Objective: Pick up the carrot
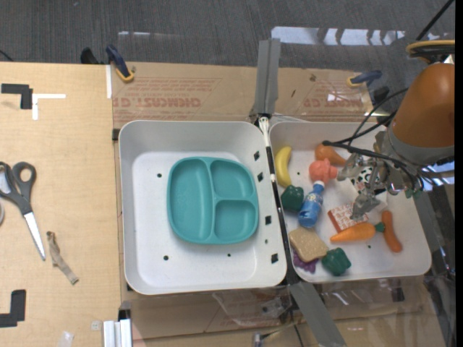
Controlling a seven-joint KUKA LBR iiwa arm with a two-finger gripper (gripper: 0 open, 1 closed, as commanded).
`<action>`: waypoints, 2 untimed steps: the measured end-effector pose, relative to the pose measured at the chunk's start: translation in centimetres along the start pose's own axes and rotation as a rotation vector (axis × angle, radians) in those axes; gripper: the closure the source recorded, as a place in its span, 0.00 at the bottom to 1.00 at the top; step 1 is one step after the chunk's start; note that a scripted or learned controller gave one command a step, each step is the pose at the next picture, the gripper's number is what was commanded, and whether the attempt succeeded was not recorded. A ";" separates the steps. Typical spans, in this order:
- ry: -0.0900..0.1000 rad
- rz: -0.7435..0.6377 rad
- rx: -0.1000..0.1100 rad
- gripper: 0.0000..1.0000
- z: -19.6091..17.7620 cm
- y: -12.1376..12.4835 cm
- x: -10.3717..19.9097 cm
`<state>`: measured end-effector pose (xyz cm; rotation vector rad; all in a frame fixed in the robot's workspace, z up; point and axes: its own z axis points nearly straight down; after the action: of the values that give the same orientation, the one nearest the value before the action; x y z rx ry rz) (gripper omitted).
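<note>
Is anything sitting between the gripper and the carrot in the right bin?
Nothing visible blocks it. The gripper hangs just above the carrot, with a red-and-white packet lying right beside the carrot's upper edge and a slim orange piece close on its right.

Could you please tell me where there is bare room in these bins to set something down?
Left bin: bare white floor rings the teal tray, widest along its left wall. Right bin is crowded around the carrot.

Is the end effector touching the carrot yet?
Cannot tell. In the camera view the end effector hangs just above the carrot in the right bin, over a red-and-white packet; the slanted angle hides any gap.
</note>
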<state>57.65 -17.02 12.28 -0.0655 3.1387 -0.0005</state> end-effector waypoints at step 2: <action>-0.015 0.216 0.004 1.00 1.7 3.3 7.8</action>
<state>49.75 -14.03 10.52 0.2724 3.1124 -0.0052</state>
